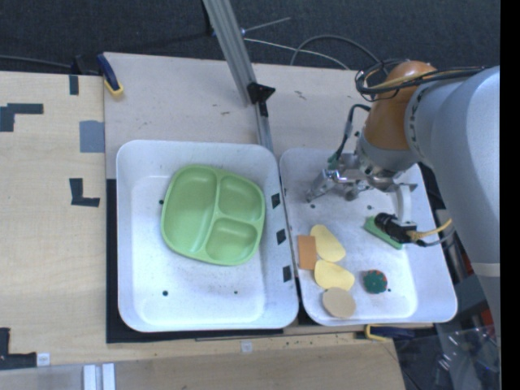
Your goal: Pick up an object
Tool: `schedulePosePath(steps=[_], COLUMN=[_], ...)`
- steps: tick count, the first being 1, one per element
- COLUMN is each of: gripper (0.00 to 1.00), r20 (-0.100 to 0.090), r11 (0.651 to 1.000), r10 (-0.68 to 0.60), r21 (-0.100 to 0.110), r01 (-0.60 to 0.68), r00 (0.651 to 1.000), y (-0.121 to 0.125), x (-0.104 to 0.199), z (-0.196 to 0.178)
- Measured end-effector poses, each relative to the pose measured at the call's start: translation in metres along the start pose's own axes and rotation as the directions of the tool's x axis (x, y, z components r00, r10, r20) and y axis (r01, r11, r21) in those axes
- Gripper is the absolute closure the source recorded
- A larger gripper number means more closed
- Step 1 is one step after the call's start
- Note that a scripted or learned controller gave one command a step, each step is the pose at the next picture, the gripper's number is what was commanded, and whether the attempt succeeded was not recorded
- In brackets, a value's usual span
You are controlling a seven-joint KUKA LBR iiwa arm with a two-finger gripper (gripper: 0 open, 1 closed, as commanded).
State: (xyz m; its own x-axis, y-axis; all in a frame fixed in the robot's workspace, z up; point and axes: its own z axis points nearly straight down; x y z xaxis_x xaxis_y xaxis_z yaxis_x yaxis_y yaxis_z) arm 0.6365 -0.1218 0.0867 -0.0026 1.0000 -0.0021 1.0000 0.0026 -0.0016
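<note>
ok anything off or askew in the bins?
Nothing spilled or damaged. The green divided plate sits rotated, not square to the left bin. In the right bin, the small food pieces lie clustered near its front, apart from the tool.

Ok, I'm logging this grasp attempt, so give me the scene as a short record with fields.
left bin: green divided plate
right bin: orange block, two yellow pieces, tan disc, dark green ball
gripper: over the right bin's upper part, apart from the items
held: nothing visible between its fingers
</note>
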Motion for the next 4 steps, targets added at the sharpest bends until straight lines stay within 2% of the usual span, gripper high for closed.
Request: schedulePosePath(steps=[1,4], gripper=[1.0,1.0], r20=[-0.002,-0.001], r11=[1.0,1.0], r10=[-0.001,0.001], r21=[0.001,-0.006], r01=[0.001,-0.001], r00=[1.0,1.0], y=[0.0,-0.015], x=[0.001,-0.015], z=[-0.011,-0.177])
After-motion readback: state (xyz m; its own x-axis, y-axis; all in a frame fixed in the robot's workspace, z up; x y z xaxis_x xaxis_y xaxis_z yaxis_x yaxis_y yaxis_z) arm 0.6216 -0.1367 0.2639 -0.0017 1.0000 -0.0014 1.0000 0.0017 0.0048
